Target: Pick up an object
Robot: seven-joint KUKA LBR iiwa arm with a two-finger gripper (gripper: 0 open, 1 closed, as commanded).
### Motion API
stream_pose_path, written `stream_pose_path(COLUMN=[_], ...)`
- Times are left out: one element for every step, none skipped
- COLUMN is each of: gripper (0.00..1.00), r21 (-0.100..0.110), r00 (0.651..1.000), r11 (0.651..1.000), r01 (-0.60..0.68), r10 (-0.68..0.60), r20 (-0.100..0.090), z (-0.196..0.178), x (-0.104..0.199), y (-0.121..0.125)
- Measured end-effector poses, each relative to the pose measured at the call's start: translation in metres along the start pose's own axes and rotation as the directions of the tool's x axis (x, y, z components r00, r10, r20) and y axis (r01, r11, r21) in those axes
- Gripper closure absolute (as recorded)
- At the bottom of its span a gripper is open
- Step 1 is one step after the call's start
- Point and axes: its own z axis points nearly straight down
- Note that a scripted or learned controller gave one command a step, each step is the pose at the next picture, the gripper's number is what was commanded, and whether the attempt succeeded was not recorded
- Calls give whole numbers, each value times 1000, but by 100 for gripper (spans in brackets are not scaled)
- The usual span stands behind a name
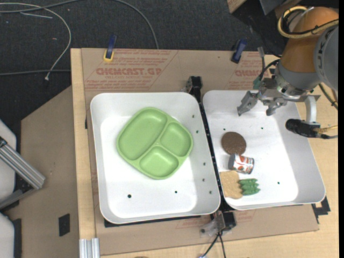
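Gripper (261, 106) hangs over the far end of the right bin (301, 163), fingers (246, 105) spread apart with nothing between them; both grey tips point down toward the white floor near the bin's back wall. Arm (306, 47) comes in from the right, orange band above the wrist, grey housing below it. Objects sit in a cluster at the near-left part of the same bin, well apart from the gripper: a brown disc (234, 142) lies flat, farthest back of the group; just in front of it a small can (243, 164) with a red and white label lies on its side, touching or nearly touching the disc's edge; nearer still a tan flat piece (229, 184) lies against the bin's left wall, and a green toy (249, 186) rests beside it on its right, the two touching. Left bin (107, 144) holds a green divided tray (155, 142) with three compartments, set at a slant near the middle. Both bins rest on a cardboard sheet (134, 63) with red print; two blue clamps (110, 46) grip its far edge.
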Motion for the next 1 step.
stream_pose_path(gripper=[0], r21=[2], r00=[1000], r11=[1000], r01=[0], r10=[0], r20=[0], z=[44], x=[-4], y=[3])
